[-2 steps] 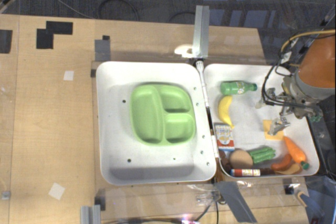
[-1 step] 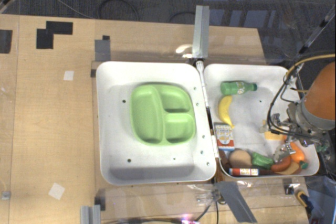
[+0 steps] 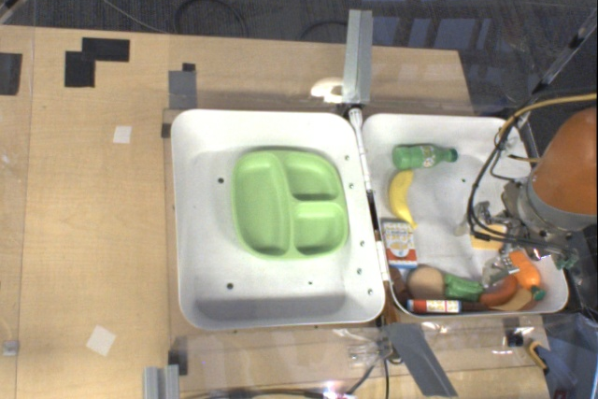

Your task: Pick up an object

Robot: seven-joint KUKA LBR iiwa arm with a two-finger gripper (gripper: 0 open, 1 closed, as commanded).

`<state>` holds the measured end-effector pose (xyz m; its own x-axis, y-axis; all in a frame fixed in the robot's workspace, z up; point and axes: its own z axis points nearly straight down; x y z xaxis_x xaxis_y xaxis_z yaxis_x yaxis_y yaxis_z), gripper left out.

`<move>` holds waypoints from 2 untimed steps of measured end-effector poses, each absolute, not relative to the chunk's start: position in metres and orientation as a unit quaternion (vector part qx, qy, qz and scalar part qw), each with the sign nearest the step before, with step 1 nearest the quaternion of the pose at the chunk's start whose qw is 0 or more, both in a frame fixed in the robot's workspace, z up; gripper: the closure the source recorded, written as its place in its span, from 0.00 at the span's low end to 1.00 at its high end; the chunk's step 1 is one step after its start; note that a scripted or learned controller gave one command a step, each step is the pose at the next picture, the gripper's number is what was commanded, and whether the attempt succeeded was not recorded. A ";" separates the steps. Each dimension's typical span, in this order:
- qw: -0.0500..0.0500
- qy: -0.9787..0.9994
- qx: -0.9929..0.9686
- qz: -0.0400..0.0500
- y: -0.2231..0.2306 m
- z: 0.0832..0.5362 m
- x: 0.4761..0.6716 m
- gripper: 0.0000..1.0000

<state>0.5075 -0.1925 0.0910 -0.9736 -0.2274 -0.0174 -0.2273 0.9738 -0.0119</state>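
The right bin (image 3: 439, 131) holds a green bottle (image 3: 422, 156) lying at its far side, and a yellow banana (image 3: 401, 196) just below it. A small red and white carton (image 3: 400, 243) lies lower down. Along the near wall sit a brown round item (image 3: 425, 280), a red marker (image 3: 434, 305), a green item (image 3: 462, 287), a brown sausage-like item (image 3: 500, 296) and an orange item (image 3: 526, 274). My gripper (image 3: 505, 264) hangs under the orange-banded wrist (image 3: 565, 173), low over the bin's near right corner, right above the orange and brown items.
The left bin (image 3: 196, 201) carries a green divided plate (image 3: 288, 203) in its middle. A metal post (image 3: 357, 56) stands behind the seam between the bins. Cables (image 3: 486, 192) loop off the wrist over the right bin. Wooden bench lies to the left.
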 end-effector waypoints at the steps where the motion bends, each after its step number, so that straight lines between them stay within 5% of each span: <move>1: 0.007 0.988 -0.151 -0.003 -0.205 0.090 0.532 0.00; 2: 0.009 0.952 -0.304 -0.005 -0.187 0.091 0.520 0.00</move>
